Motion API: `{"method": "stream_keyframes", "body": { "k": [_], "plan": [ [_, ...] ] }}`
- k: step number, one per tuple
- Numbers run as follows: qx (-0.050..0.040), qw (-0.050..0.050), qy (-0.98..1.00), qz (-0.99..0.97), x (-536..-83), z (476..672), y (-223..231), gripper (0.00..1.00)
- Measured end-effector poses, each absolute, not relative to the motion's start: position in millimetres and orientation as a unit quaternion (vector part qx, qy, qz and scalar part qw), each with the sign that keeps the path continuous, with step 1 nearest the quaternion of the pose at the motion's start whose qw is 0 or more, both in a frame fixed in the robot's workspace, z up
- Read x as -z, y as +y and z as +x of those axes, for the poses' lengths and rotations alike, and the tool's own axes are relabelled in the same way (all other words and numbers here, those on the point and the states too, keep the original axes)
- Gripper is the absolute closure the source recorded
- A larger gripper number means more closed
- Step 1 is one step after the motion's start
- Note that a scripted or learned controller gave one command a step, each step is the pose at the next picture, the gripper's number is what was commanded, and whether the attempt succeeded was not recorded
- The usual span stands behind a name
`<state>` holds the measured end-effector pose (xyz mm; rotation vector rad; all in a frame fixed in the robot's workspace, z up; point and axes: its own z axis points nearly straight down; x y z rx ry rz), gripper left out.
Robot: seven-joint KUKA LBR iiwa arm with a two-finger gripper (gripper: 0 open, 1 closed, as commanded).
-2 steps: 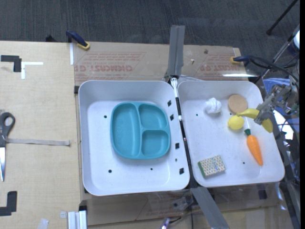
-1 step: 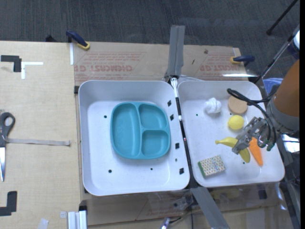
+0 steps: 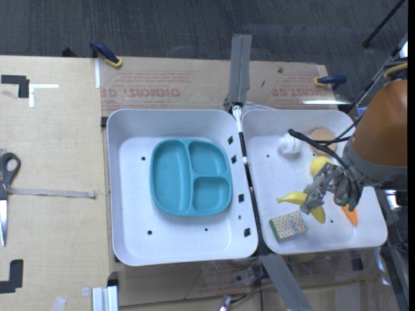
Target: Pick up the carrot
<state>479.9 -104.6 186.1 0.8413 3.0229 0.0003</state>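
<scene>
Viewing the bench (image 3: 52, 238) from above, I see a pale wood-grain surface with a sheet of printed brown cardboard (image 3: 168, 83) under the two bins. The left bin (image 3: 123, 193) is a shallow, glossy white plastic tub with rounded corners; at its centre lies a teal divided plate (image 3: 191, 177), smooth, with three compartments. The right bin (image 3: 259, 173) is of the same moulding and touches the left one along a grey clamped seam.

The arm (image 3: 382, 135) enters at 3 o'clock of the right bin, its rounded orange band over a grey wrist. The gripper (image 3: 324, 190) hangs over the bin's middle, just above a curved yellow banana (image 3: 297, 199). I cannot tell whether the fingers are parted or closed; cabling and linkage obscure them.

The carrot (image 3: 351, 214) is a small, tapered orange piece lying at 4 o'clock in the right bin, just beside the gripper body; I cannot tell if they touch. At 6 o'clock lies a rectangular speckled sponge (image 3: 288, 225). At 11 o'clock sits a small white lumpy object (image 3: 290, 146), and at 1 o'clock a tan rounded item (image 3: 322, 135).

Steel scissors (image 3: 6, 186) lie at 9 o'clock on the bench.
</scene>
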Motion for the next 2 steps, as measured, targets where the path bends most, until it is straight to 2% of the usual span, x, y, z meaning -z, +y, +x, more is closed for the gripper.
{"method": "stream_keyframes", "body": {
  "k": [1, 2],
  "plan": [
    [0.0003, 0.002, 0.972, 0.236, -181, 495.2, -151, 1.0],
    [-0.0001, 0.003, 0.979, 0.203, -191, 505.7, -113, 1.0]
  ]
}}
